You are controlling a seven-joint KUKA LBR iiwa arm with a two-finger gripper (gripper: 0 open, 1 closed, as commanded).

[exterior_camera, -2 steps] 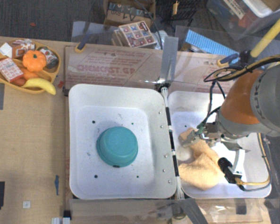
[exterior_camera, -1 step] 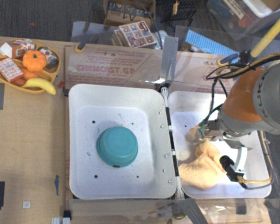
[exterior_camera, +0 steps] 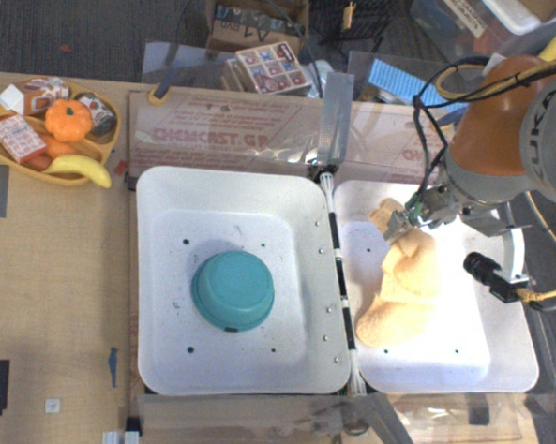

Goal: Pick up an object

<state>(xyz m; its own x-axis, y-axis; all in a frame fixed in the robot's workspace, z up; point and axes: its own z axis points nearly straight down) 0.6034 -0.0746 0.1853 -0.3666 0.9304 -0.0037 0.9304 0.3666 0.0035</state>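
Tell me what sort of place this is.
Most likely a robotics lab bench set up for grasping trials. The signs: a grey and orange arm reaching into two white bins, test objects like a teal bowl and a tan soft toy, and a tray of toy food.

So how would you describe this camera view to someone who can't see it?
A grey robot arm with an orange band reaches from the right, its gripper at the top of a pale yellow soft toy lying in the right white bin. An upturned teal bowl sits in the left white bin.
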